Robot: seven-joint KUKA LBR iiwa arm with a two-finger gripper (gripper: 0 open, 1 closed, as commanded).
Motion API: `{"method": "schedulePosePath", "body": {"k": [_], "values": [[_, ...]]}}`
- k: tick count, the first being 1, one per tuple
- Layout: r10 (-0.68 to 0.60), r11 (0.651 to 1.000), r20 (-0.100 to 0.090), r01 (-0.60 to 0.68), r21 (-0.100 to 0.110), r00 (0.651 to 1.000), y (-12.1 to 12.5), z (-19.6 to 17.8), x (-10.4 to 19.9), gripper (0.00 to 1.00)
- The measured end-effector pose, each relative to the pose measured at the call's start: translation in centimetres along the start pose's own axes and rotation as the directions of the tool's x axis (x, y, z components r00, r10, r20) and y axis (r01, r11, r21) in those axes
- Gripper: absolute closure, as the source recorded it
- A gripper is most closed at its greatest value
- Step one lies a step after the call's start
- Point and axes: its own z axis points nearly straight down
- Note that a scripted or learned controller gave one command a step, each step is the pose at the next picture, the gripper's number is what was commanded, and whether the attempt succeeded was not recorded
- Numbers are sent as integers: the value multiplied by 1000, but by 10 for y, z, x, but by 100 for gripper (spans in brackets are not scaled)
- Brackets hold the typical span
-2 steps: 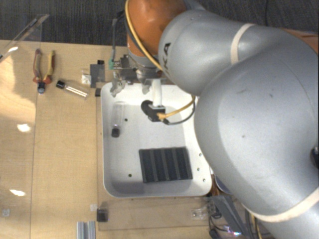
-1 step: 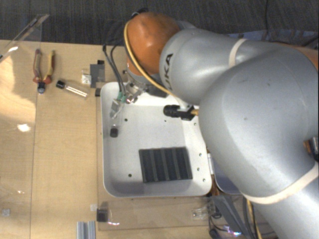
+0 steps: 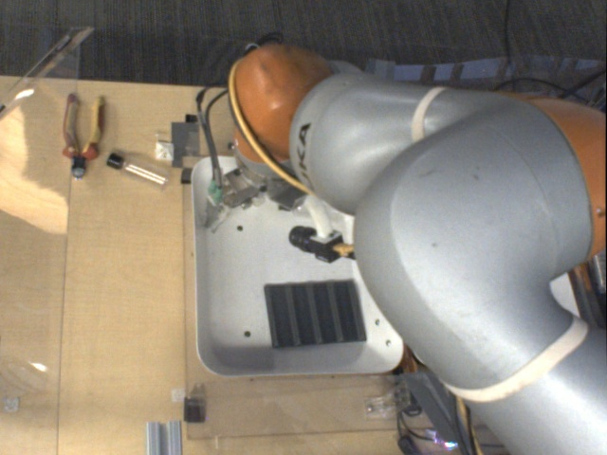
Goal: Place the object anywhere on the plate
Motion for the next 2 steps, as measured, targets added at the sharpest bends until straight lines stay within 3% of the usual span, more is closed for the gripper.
{"method": "schedulePosePath", "body": {"k": [1, 2], "values": [[323, 946, -1, -323, 2, 946, 7, 1, -8, 0], [692, 722, 1, -692, 5, 722, 9, -4, -3, 0]]}}
